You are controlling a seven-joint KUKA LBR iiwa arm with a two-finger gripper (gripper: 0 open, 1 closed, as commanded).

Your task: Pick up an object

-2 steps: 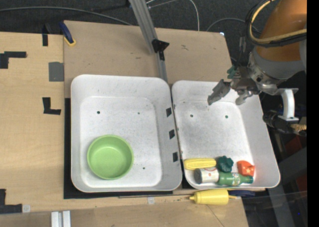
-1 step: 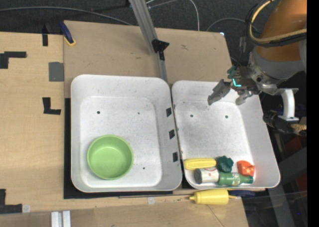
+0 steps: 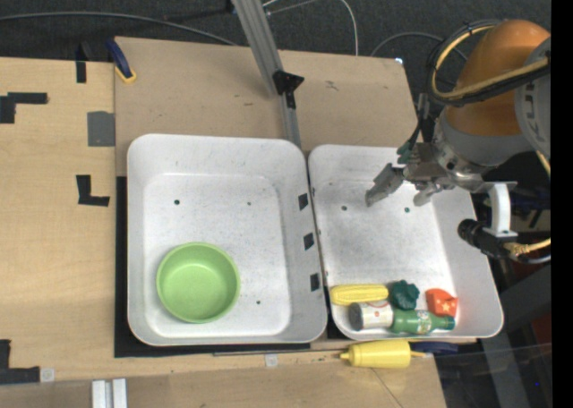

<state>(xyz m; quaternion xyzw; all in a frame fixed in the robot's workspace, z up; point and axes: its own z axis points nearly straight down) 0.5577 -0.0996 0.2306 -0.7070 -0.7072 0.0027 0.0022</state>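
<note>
On the tabletop [image 3: 197, 93], the left bin [image 3: 215, 156] holds a green bowl [image 3: 198, 282] near its front corner. The right bin [image 3: 376, 236] has its pickable things crowded along the front wall: a corn cob [image 3: 359, 293], a white-and-red can [image 3: 371, 315], a green bottle [image 3: 419, 321], a dark green lump [image 3: 404, 291] and an orange piece [image 3: 441, 302]. A yellow bottle [image 3: 380, 354] lies just outside. The end effector [image 3: 402, 191] hangs over the bin's back part, fingers spread wide, gripping nothing. To do this well, I judge it should travel forward, centre on the corn cob at the cluster's edge, and straddle it across its narrow width before descending
</note>
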